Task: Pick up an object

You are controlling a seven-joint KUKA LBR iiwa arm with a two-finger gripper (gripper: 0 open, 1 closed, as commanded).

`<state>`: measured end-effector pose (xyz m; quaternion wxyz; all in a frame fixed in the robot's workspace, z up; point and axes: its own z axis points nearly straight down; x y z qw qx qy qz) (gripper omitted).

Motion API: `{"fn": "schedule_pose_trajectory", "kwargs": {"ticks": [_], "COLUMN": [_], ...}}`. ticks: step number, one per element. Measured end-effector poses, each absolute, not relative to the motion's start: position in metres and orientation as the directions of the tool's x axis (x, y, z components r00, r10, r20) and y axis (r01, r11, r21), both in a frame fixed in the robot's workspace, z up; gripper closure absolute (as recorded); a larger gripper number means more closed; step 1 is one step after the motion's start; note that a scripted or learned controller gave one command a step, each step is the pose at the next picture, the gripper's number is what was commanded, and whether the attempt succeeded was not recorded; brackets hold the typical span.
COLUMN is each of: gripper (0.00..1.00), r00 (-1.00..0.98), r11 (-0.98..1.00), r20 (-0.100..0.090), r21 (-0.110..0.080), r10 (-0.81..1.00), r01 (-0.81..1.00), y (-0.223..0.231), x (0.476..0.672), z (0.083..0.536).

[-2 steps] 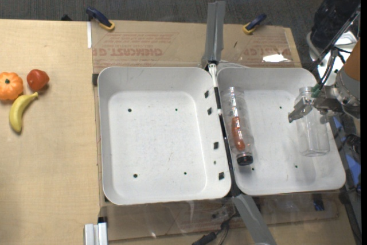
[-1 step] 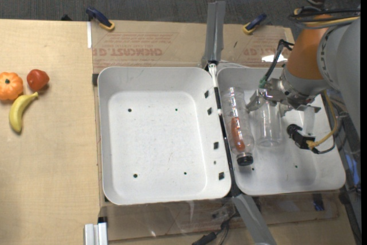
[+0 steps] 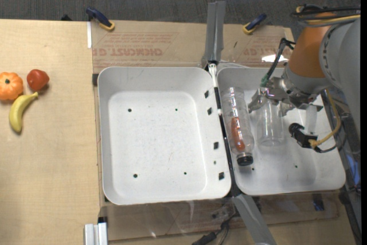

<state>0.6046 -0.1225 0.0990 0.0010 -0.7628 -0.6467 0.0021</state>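
In the right bin (image 3: 287,178), a clear plastic bottle (image 3: 237,123) with a red label and a black cap lies along the left wall, cap toward the front. Just right of it is a clear plastic cup (image 3: 271,128). My gripper (image 3: 268,98) hangs over the back of the right bin, directly above the cup's far end and a little right of the bottle. The grey arm with its orange band (image 3: 309,51) comes in from the right and hides the bin's back right corner. I see nothing held in the gripper.
The left bin (image 3: 114,123) sits beside the right one, with a grey divider post (image 3: 215,31) behind their shared edge. A black cable (image 3: 304,135) loops down from the wrist over the right bin. A banana (image 3: 19,112), tomato (image 3: 38,80) and orange (image 3: 9,86) lie on the bench at far left.
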Motion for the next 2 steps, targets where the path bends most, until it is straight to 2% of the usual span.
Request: {"fn": "schedule_pose_trajectory", "kwargs": {"ticks": [1,2], "gripper": [1.00,1.00], "r00": [-0.014,0.331], "r11": [0.014,-0.331], "r20": [-0.001,-0.003], "r21": [-0.001,-0.004], "r10": [1.000,0.944], "r01": [1.000,0.944], "y": [-0.085,-0.060], "x": [0.624,0.618], "z": [0.191,0.190]}}
